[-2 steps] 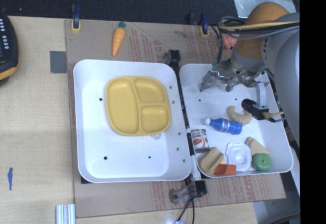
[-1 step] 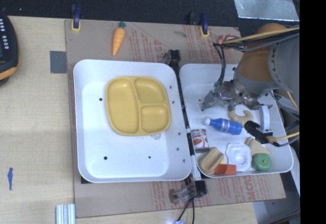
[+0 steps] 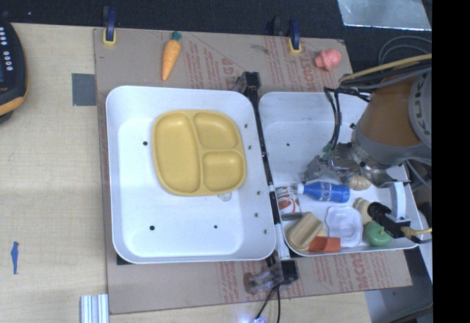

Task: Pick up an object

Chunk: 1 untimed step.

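My gripper (image 3: 328, 166) hangs low in the right bin (image 3: 294, 120), near its middle, on the grey arm with the orange band (image 3: 393, 120) that reaches in from the right. Its metal fingers look spread open, and I see nothing between them. Just below the gripper lies a blue bottle (image 3: 327, 191) with a white cap, on its side. Left of the bottle lies a white tube with a red and orange label (image 3: 287, 200). Along the bin's front edge sit a tan block (image 3: 305, 229), a red block (image 3: 324, 244), a clear cup (image 3: 343, 224) and a green piece (image 3: 378, 236).
The left bin (image 3: 132, 226) holds a yellow divided plate (image 3: 198, 151). Outside the bins, a toy carrot (image 3: 170, 57) and a pink object (image 3: 328, 59) lie on the cardboard at the back. A dark device (image 3: 9, 68) sits at the far left.
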Tool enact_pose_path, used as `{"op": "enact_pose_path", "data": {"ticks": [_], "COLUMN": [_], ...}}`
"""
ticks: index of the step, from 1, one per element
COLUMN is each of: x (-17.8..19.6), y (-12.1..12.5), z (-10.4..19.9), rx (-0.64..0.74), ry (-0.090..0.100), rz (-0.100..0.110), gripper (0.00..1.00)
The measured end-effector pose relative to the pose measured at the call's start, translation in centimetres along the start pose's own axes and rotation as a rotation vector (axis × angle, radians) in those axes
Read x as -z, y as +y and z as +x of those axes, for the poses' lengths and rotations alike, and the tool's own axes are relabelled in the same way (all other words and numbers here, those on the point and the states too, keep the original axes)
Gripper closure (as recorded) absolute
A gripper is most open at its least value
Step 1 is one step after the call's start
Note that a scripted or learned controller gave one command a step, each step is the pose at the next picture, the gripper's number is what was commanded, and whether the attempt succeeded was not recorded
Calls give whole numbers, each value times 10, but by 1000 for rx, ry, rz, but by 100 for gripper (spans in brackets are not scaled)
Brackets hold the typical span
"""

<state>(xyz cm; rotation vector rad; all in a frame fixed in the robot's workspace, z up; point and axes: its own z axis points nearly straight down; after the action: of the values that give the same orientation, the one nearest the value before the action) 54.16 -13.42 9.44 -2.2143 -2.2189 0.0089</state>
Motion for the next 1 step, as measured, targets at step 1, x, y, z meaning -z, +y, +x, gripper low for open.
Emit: {"op": "enact_pose_path", "data": {"ticks": [1], "x": [144], "y": [-23], "z": [-33], "rx": [-3], "ry": [-6], "rz": [-20], "gripper": [0]}}
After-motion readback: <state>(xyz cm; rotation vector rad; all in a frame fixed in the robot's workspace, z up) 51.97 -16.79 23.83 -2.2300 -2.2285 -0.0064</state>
